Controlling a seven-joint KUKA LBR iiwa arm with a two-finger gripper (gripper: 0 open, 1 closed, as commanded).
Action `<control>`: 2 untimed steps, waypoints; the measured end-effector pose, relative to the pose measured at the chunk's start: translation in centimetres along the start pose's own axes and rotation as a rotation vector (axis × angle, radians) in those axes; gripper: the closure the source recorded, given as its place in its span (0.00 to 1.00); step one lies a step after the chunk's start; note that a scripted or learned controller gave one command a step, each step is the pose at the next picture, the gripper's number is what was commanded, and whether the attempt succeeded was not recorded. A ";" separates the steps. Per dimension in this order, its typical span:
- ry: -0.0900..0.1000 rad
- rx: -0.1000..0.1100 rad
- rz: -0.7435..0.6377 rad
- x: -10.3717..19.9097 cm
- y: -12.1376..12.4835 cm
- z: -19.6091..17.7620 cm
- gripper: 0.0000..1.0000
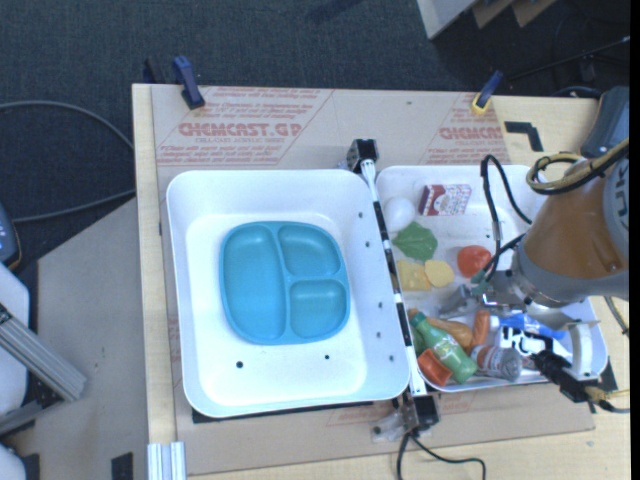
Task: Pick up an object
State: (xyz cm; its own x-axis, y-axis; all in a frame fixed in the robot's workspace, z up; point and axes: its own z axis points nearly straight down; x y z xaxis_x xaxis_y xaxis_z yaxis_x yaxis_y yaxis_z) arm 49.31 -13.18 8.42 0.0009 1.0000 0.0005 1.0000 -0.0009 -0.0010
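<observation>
I'm looking down on the counter (250, 128) with both bins side by side. The left bin (200, 208) has a blue divided plate (285, 280) lying flat in its middle. The right bin (470, 176) is where the action is: it's crowded with toy food. I can make out a white egg (399, 211) and a small red-and-white carton (444, 200) near the far wall, a green leaf (415, 239) just below the egg, a yellow piece (428, 274) beside that, a red tomato (474, 260) toward the middle, and a green bottle (444, 343) lying at a slant against the near left corner with an orange carrot (455, 326) just beside it.

The arm (570, 238) comes in from the right and is down low over the near part of the right bin. The gripper (500, 320) sits in among the pile, close to the carrot and a blue-and-white piece (530, 334). The wrist hides the tip, so I can't tell whether it's released or clenched, and I can't see anything caught in it.

So, progress: my read is we're at the reach-and-grasp stage. Nothing looks lifted, and every item I can see lies in the bin. No pick to call yet. What's left is the whole payoff: close on one piece, likely in that cluttered near corner, and raise it clear. With things packed so tightly there, I'd worry about a slip or nudging neighbours.
</observation>
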 end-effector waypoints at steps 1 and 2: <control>-0.001 -0.003 0.001 0.0 0.1 -1.0 1.00; 0.000 -0.002 -0.002 7.3 4.2 -10.1 1.00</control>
